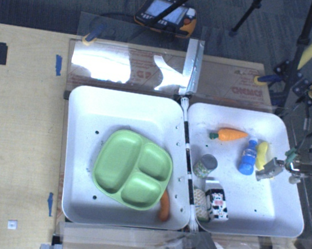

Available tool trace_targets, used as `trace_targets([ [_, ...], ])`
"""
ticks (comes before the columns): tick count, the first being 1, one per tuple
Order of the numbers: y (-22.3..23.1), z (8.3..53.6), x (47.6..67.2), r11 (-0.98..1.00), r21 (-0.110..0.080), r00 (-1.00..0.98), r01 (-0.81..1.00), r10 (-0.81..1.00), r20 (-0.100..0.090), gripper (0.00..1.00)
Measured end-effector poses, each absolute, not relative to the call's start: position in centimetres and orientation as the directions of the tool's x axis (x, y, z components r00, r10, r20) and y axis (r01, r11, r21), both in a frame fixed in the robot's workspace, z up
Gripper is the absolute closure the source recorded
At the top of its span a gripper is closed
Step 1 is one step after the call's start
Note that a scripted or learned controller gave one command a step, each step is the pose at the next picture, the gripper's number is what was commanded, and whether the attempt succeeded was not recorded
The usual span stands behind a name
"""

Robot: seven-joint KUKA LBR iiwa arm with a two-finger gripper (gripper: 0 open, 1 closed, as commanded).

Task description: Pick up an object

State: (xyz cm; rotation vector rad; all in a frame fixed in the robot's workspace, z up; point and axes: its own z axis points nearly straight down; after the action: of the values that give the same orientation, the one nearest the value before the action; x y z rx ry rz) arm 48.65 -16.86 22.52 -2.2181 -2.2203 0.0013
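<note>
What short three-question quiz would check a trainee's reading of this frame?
1. True or false: the green divided plate lies in the left bin.
2. Which toy lies nearest the right bin's far wall: A carrot, B blue bottle, C small can?
3. Fill in: the tool hovers at the right bin's ___ edge.

Key: 1 true; 2 A; 3 right.

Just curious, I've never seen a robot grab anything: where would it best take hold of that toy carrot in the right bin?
Probably across the middle of the carrot, coming straight down from above. It lies flat with its long axis left to right, green top at the left, bare bin floor on both long sides. The blue bottle lies below, apart from it.
</note>
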Motion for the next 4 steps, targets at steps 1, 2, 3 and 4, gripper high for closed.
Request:
trace_targets([
  [1,-16.9,16.0,55.1,0.21,0.002,-0.21,0.978,0.978,-0.001,0.0],
  [2,-19.2,8.6,58.7,0.178,0.005,-0.178,0.984,0.984,-0.002,0.0],
  [3,-19.2,8.6,58.7,0.178,0.005,-0.178,0.984,0.984,-0.002,0.0],
  [4,-19.2,9.7,58.8,0.178,0.01,-0.178,0.984,0.984,-0.004,1.0],
])
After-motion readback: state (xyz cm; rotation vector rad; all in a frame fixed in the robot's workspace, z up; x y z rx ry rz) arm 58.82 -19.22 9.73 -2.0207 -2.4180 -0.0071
